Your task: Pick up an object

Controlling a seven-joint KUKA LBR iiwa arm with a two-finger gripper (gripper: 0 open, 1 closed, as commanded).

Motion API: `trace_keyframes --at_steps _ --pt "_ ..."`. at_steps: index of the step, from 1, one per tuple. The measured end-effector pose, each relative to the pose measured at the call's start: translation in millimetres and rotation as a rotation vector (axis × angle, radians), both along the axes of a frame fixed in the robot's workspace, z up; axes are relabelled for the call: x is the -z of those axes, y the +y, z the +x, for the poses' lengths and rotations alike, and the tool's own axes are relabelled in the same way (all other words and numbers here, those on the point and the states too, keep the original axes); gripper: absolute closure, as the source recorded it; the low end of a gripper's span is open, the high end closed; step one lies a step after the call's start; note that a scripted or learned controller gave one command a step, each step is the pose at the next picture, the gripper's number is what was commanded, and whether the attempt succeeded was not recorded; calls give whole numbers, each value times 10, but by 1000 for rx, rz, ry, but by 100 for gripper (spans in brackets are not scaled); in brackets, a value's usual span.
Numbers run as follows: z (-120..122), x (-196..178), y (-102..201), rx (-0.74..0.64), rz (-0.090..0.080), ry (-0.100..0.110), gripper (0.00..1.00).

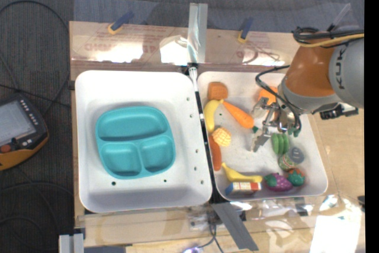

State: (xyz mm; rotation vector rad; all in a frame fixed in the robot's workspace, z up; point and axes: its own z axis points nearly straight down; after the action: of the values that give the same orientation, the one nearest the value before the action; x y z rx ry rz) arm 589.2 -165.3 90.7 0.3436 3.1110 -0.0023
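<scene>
My gripper (265, 138) hangs low over the right bin (249, 154), under the grey arm with its orange band (312, 71). Its fingers (259, 142) point down toward the bin floor and stand open, with nothing between them. A green toy vegetable (279, 143) lies just right of the fingers. A carrot (238, 115) lies to the left, and a corn piece (222, 137) sits further left. A small grey can (294, 156) sits below the green vegetable.
The right bin also holds an orange (218, 90), a yellow banana (210, 114), a second banana (240, 175), a red-and-white box (243, 188) and a purple eggplant (278, 182). A teal divided tray (135, 140) lies in the left bin (89, 98).
</scene>
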Motion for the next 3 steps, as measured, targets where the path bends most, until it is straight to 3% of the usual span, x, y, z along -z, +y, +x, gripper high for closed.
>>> trace_keyframes --at_steps 1,2,3 --pt "613 3 423 -10 0 -4 0" --pt "629 -119 419 -11 -6 -8 100" --pt "683 -1163 1139 -64 2 7 100"
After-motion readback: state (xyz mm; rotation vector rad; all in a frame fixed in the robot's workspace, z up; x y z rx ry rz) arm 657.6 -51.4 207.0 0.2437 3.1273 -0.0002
